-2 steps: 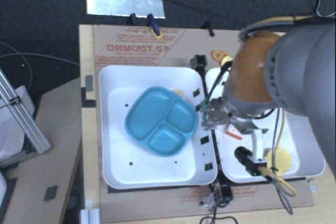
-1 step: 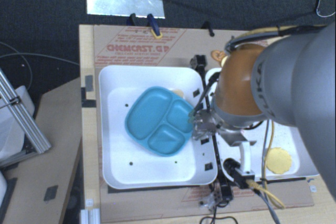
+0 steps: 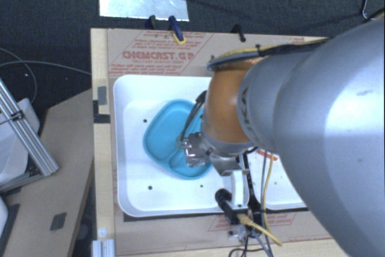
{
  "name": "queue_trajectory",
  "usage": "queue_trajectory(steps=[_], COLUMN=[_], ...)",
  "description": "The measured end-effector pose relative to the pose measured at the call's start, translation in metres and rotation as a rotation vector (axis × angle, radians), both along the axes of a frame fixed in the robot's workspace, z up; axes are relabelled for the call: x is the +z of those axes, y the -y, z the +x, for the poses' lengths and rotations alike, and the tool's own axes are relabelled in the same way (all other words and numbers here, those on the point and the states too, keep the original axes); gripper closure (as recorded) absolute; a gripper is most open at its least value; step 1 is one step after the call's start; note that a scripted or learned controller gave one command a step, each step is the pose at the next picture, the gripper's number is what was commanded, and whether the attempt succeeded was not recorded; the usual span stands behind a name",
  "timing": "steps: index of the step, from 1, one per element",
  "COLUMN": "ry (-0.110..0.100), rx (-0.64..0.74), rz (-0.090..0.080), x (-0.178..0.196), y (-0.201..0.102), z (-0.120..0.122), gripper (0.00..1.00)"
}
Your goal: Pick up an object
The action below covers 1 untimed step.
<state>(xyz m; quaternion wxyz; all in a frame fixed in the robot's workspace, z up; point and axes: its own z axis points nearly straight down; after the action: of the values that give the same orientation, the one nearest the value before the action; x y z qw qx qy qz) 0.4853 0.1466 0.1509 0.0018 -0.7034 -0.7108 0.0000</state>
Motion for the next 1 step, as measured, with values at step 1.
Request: queue_trajectory(steps=[1], ry=[0.004], rx=[-0.011], rz=[-0.003], x=[-0.0286], y=[0.0168], z=[0.0376], gripper=[1.00])
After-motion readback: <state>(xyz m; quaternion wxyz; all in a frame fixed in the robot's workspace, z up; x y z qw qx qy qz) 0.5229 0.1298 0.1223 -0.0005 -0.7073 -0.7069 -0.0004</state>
